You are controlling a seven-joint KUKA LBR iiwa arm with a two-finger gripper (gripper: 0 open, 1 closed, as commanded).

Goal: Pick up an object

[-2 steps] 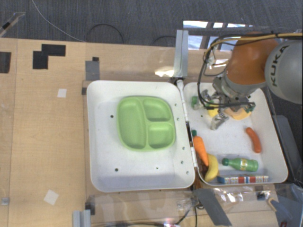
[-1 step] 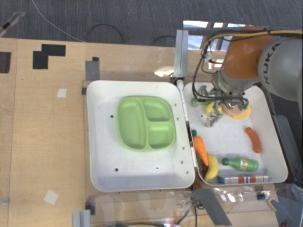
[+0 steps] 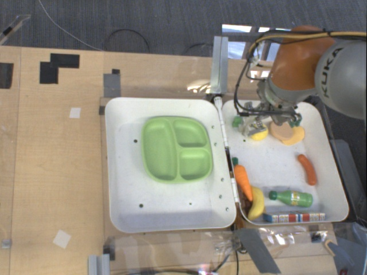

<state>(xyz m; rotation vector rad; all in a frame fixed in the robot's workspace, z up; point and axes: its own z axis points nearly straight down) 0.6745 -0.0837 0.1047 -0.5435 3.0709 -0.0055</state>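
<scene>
The grey-and-orange arm's gripper (image 3: pixel 269 122) hovers over a small yellow lemon-shaped toy (image 3: pixel 259 134) (finger state: cannot tell); centring squarely before descending seems wise.

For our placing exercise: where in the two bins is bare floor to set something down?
Free: left white bin floor around the green divided plate; right white bin centre between orange carrot and red sausage. Crowded: beneath the gripper, and the front edge by the green bottle.
</scene>
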